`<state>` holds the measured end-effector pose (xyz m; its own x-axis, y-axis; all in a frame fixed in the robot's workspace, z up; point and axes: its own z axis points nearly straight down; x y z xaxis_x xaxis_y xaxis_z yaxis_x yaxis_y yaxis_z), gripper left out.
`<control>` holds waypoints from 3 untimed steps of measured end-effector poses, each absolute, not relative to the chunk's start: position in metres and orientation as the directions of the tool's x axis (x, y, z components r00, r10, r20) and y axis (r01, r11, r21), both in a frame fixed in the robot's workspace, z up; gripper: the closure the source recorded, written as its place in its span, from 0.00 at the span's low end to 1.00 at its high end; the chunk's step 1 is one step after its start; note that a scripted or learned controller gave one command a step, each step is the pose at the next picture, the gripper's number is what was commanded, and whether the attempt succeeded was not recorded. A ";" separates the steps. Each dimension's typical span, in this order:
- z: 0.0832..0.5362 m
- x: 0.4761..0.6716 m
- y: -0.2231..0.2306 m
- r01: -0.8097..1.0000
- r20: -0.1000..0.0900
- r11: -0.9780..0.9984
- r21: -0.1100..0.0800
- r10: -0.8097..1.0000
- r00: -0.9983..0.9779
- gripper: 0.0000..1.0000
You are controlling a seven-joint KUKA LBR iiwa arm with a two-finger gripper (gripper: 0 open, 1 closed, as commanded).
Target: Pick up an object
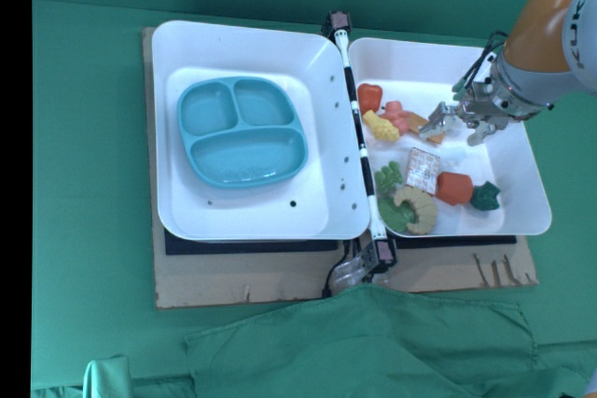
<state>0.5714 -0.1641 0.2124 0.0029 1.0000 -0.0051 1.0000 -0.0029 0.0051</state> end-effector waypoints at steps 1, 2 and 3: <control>0.202 0.651 -0.147 1.000 -0.001 0.003 -0.002 1.000 -0.003 0.00; 0.216 0.690 -0.167 0.998 -0.002 0.001 -0.068 1.000 -0.002 0.00; 0.236 0.702 -0.161 1.000 -0.008 -0.005 0.010 1.000 0.005 1.00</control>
<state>0.7019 -0.1611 0.2363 0.0053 1.0000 -0.0075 0.9999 -0.0052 0.0103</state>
